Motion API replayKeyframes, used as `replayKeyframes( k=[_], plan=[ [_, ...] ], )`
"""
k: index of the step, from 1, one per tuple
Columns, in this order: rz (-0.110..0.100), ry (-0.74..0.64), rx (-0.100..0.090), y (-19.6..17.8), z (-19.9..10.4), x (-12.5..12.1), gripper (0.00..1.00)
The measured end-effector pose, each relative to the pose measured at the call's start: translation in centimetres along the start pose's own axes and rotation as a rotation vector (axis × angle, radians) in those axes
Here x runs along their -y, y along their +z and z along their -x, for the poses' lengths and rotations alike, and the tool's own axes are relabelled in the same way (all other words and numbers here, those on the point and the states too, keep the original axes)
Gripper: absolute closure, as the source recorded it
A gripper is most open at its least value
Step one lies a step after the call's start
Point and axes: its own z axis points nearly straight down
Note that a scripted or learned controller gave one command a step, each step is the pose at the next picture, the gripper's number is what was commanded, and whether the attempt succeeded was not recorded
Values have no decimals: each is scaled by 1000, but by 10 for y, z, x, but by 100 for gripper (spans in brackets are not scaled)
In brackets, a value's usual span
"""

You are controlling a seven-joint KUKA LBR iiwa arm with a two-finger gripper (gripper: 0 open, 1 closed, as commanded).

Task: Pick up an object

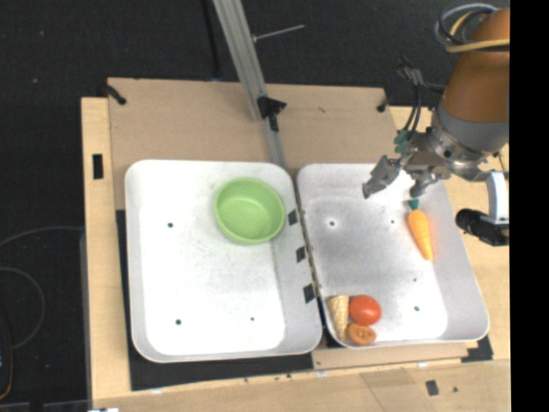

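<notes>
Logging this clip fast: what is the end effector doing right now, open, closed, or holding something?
End effector: open, holding nothing, above the right bin, up and left of the carrot.

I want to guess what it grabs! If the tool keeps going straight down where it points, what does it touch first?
Probably bare floor of the right bin. The tool hangs above its back part, the toy carrot lying a bit to one side. Depth is hard to judge.
</notes>
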Motion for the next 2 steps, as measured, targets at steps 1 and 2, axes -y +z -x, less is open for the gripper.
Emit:
replayKeyframes(
  k=[1, 2],
  plan=[
    [0, 1, 0, 0, 0, 0, 0],
    [-6, 5, 3, 60, 7, -5, 0]
  ],
)
